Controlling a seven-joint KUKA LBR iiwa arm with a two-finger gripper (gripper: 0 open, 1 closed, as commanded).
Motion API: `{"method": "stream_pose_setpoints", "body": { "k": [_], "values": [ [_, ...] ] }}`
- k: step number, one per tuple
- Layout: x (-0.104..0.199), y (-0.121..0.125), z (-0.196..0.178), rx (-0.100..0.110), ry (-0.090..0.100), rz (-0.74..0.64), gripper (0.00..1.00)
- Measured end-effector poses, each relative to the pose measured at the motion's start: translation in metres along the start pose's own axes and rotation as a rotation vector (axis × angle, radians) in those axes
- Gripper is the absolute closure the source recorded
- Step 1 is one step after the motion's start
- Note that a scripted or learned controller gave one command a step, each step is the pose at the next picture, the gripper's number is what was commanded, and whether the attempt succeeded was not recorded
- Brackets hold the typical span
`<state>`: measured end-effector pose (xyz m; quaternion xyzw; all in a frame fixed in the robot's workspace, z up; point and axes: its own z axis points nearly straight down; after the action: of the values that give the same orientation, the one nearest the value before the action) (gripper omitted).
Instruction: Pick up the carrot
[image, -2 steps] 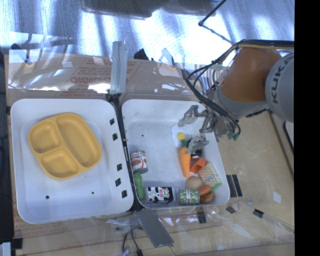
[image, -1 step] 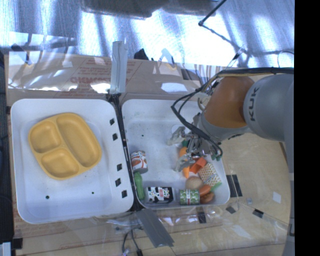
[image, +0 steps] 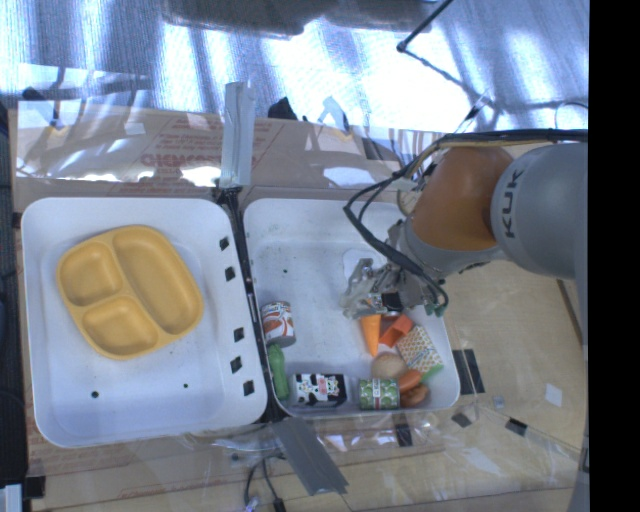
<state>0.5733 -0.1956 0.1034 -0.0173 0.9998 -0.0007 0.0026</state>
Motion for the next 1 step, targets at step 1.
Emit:
{"method": "stream_pose_setpoints", "body": {
  "k": [1],
  "values": [
    [-0.0507, 0.0195, -0.0536, 0.0, 0.001, 0.242, 1.0]
  ]
}}
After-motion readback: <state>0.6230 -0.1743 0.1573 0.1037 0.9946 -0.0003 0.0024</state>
